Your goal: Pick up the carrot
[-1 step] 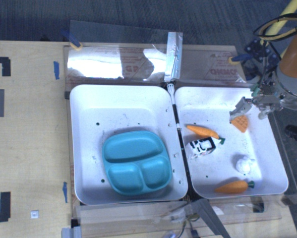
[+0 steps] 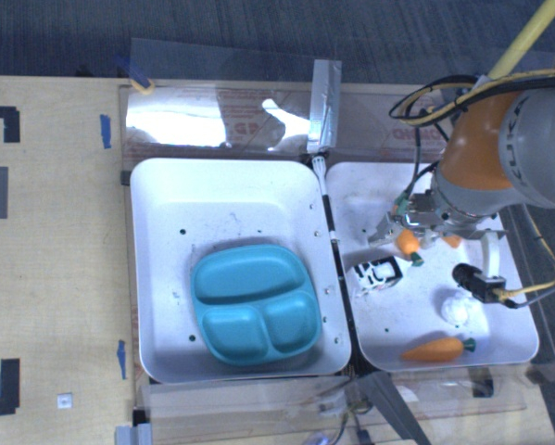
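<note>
Toward five o'clock in the right bin [image 2: 527, 341], the carrot [image 2: 433, 349] lies on its side close to the near wall, orange body pointing left and a small green stub at its right end. It looks like a toy: probably light, stiff and smooth-skinned, so it should not crush but may slip or roll if pinched off-centre. The best hold, to my judgement, is across the thick middle of the body, with the fingers set crosswise to its long axis, well away from the tapered tip and the green top.

The gripper [image 2: 409, 234] hangs at about ten o'clock from the carrot, well apart from it, under the orange-banded wrist over the upper half of the bin. A small orange piece [image 2: 407, 243] sits right at the fingertips, but whether it is pinched or merely lying below them I cannot tell, nor how wide the claw stands.

A white ball [image 2: 456, 311] rests just up from the carrot at one o'clock, and a black-and-white object [image 2: 377, 273] lies at ten o'clock. In the left bin [image 2: 157, 248] sits a blue divided plate [image 2: 255, 300].
</note>
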Controlling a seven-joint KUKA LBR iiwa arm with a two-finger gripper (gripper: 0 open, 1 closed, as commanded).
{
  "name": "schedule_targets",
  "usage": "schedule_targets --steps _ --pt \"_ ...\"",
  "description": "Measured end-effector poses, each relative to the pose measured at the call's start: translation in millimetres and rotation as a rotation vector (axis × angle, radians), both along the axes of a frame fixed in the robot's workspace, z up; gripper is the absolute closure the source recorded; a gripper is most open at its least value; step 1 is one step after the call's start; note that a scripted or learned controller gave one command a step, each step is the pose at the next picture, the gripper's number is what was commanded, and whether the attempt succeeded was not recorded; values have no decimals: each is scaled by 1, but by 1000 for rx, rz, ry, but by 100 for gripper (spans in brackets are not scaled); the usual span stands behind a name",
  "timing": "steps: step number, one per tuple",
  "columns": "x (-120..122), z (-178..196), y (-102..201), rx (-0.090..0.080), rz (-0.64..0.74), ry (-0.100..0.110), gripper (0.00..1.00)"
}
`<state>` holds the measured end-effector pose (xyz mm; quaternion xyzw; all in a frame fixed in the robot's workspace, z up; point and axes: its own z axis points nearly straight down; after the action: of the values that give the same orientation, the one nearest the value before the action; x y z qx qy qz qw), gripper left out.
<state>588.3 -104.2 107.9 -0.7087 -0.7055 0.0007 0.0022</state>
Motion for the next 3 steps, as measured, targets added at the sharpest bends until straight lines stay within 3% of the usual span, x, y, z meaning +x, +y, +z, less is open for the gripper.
schedule_targets --steps 1,2,3 --pt "2 12 -2 -2 -3 -6 100" --pt "1 12 -2 -2 -3 -6 0" --pt "13 80 114 1 153 -11 0"
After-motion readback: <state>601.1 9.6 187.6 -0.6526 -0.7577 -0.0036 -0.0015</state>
